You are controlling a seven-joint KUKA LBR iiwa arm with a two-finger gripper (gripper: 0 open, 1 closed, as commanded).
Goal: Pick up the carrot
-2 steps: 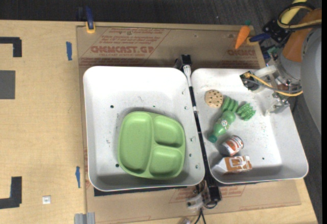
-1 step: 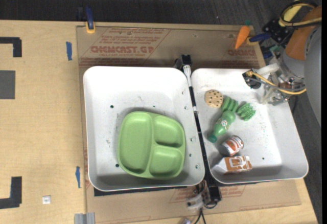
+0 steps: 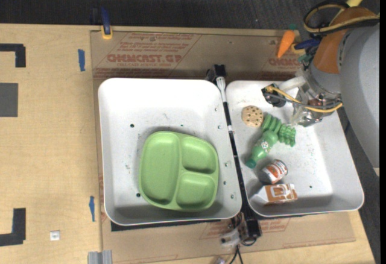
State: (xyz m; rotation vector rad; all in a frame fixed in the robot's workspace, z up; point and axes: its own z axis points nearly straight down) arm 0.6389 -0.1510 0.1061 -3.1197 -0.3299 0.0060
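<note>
While the arm is reaching into the right bin (image 3: 319, 160), the carrot (image 3: 285, 44) is lying outside both bins, on the cardboard just past that bin's far rim. The gripper (image 3: 300, 111) is hovering near the cookie (image 3: 252, 115) and green toy (image 3: 276, 134); honestly can't tell if it's spread or closed. I'm guessing it's needing to clear the rim, line up across the carrot's narrow width, then drop.

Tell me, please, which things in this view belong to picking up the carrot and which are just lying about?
For the job:
- carrot, lying on the cardboard beyond the right bin
- gripper, over the right bin

Lying about:
- green divided plate in the left bin
- cookie
- green bottle
- green ridged toy
- small can
- orange packet
</note>
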